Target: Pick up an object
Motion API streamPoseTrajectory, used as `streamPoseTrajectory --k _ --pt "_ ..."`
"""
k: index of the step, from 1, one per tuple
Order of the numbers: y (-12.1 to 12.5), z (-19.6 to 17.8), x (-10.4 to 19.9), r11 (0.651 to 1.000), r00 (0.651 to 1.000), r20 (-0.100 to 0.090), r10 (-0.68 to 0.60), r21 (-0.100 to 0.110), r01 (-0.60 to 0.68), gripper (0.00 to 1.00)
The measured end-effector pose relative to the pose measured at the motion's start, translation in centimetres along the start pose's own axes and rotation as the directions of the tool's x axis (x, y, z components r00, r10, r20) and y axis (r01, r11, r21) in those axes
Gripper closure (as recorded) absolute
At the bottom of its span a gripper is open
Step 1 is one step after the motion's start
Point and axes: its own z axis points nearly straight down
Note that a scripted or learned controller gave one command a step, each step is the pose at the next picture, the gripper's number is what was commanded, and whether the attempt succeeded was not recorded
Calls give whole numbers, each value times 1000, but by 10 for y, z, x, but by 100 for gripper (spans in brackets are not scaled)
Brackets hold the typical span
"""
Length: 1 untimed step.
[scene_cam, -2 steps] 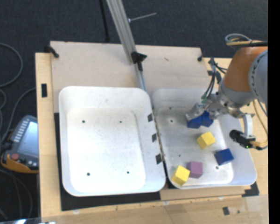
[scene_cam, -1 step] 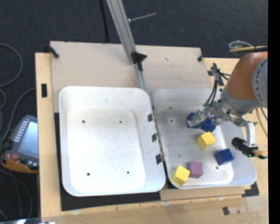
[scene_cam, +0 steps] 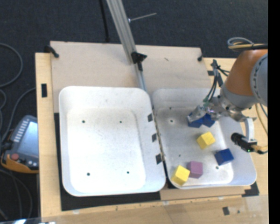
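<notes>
Here the gripper (scene_cam: 201,115) is low in the right bin (scene_cam: 175,101), at its upper middle part, and a blue block (scene_cam: 201,121) sits right at its tip. The block seems to be between the fingers, but whether the jaws are clenched on it or released I cannot tell. The block looks close to the bin floor, so I judge the lift is not yet done. Other candidates lie near: a yellow cube (scene_cam: 205,140), a second blue cube (scene_cam: 223,156), a purple cube (scene_cam: 194,169) and another yellow cube (scene_cam: 181,174) touching it.
</notes>
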Motion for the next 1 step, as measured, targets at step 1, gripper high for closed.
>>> streamPoseTrajectory --k 1 --pt "10 2 -4 1000 1000 -2 0 4 0 0"
